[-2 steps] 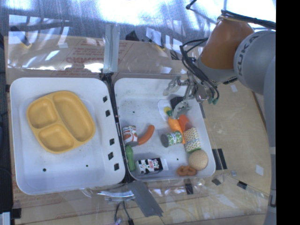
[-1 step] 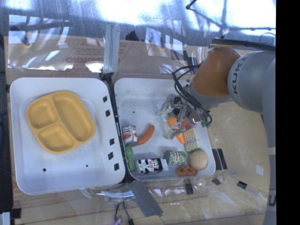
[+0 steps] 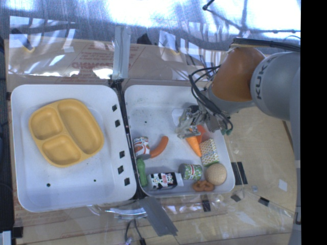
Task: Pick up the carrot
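The gripper [image 3: 190, 124] hangs low over the right bin [image 3: 153, 98], near its right wall, with the grey arm [image 3: 276, 83] and its orange band [image 3: 234, 75] rising behind it toward the upper right. Whether it is open or closed cannot be told; its metal parts blur together from this angle. The carrot [image 3: 194, 145] lies just below the gripper, its thick end close under the tool and its tip pointing away and down; contact between the two cannot be made out. Touching the carrot on its right is a patterned box [image 3: 209, 152], and beyond that, farther from the gripper, sits a round bun [image 3: 216, 173] with a pretzel [image 3: 203, 186] beside it. To the gripper's lower left lie a sausage [image 3: 159, 146] and a small can [image 3: 141, 146]. Well apart to the left, the other bin [image 3: 30, 188] carries a yellow divided plate [image 3: 65, 131].
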`<control>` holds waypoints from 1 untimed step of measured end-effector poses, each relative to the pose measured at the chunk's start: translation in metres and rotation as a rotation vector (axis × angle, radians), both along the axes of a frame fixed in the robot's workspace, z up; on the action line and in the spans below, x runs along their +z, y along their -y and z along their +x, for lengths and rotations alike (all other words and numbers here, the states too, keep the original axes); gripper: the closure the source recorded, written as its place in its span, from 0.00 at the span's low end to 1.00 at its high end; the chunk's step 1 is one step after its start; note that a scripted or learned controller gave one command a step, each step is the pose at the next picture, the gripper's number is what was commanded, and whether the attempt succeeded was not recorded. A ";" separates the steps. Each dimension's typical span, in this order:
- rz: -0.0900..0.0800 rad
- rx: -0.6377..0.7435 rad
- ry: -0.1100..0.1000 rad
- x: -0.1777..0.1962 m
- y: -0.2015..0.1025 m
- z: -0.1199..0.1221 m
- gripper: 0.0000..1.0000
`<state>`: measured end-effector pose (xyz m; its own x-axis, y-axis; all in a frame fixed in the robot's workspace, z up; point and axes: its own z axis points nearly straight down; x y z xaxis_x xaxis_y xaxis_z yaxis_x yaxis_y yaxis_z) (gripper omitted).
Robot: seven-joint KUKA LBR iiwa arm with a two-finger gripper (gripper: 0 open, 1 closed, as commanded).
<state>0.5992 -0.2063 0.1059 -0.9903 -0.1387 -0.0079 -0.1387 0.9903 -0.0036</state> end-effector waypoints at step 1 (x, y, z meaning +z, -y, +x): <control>0.000 0.001 -0.001 0.000 0.000 0.000 0.00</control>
